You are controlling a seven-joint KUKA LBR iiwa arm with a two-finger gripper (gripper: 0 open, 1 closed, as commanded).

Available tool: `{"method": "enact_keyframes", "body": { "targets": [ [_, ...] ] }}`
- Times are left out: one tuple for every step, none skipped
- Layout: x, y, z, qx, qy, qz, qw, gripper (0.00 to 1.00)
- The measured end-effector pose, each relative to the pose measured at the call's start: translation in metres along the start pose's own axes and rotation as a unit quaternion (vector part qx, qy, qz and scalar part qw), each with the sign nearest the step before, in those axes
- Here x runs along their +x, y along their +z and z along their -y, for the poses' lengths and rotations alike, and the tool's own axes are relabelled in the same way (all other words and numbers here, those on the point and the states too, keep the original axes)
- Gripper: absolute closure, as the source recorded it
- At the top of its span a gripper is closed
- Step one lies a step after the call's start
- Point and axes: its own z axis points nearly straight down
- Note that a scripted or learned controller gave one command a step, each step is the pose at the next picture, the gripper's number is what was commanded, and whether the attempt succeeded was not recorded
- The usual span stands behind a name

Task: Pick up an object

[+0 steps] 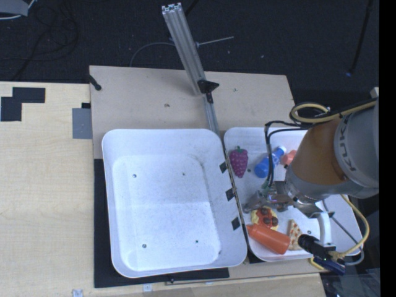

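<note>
Looking down at the right-hand bin (346, 231) in the lower right of the frame, you see the arm (337, 156) reaching in from the right, its gripper (265, 202) low over the bin's middle. You cannot tell how its jaws stand, nor whether anything sits between them. Just below the gripper lies a small red-and-yellow toy (266, 217), and below that an orange carrot (269, 238). A purple grape bunch (239, 161) rests near the bin's upper left, a blue object (264, 166) beside it. The left bin (162, 197) fills the frame's centre.

Even overhead light, soft shadows, slight blur, dark surroundings.
</note>
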Motion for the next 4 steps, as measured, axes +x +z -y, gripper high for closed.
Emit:
{"method": "enact_keyframes", "body": {
  "targets": [
    [-0.001, -0.011, 0.0, -0.001, 0.001, 0.0, 1.0, 1.0],
    [-0.004, -0.071, 0.004, -0.002, 0.0, 0.0, 1.0, 1.0],
    [-0.009, -0.126, 0.012, -0.002, 0.0, 0.0, 1.0, 1.0],
    [-0.009, -0.131, 0.012, 0.001, 0.0, 0.0, 1.0, 1.0]
  ]
}}
